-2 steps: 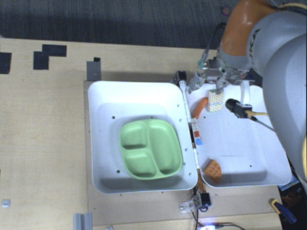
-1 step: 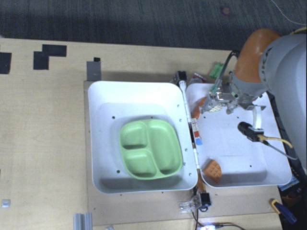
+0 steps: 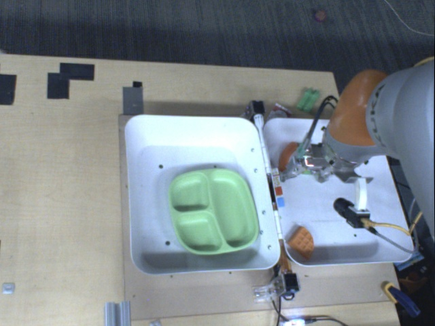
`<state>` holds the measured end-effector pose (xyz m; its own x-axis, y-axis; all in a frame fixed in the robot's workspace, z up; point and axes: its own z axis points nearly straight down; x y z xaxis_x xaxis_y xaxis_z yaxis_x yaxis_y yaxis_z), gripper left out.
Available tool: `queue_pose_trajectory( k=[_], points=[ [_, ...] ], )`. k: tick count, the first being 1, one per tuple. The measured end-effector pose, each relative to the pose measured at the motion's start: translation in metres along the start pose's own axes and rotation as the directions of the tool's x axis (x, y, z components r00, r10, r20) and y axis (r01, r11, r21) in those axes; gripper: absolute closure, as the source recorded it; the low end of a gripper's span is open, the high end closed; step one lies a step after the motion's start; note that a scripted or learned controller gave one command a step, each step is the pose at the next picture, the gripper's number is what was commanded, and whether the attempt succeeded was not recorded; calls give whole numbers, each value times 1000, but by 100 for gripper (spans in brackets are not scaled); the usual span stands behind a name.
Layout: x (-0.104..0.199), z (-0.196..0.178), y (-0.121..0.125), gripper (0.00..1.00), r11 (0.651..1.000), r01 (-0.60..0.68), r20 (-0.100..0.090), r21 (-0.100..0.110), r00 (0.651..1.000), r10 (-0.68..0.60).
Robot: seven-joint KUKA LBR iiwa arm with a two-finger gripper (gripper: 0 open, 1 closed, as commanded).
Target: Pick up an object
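My gripper [image 3: 304, 165] is low in the right bin [image 3: 380, 250], near its left wall at the back. A reddish-brown object [image 3: 287, 155] lies right beside it on its left, partly hidden by the gripper; whether they touch is unclear. An orange-brown waffle-like object [image 3: 301, 240] rests in the front left corner of the same bin, well apart from the gripper. The left bin [image 3: 143, 182] holds a light green divided plate [image 3: 213, 210] in its middle.
A small green item [image 3: 308, 100] lies on the bench just behind the right bin. A divider rail with red and blue marks [image 3: 277, 194] runs between the bins. The grey arm [image 3: 401, 114] covers the right bin's back right part.
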<state>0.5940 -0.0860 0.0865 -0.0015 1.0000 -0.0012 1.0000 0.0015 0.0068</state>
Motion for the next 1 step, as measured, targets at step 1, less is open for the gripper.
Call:
queue_pose_trajectory(
  k=[1],
  points=[
    [1,-12,2,100,1000,2,0,-7,1000,-2]
  ],
)
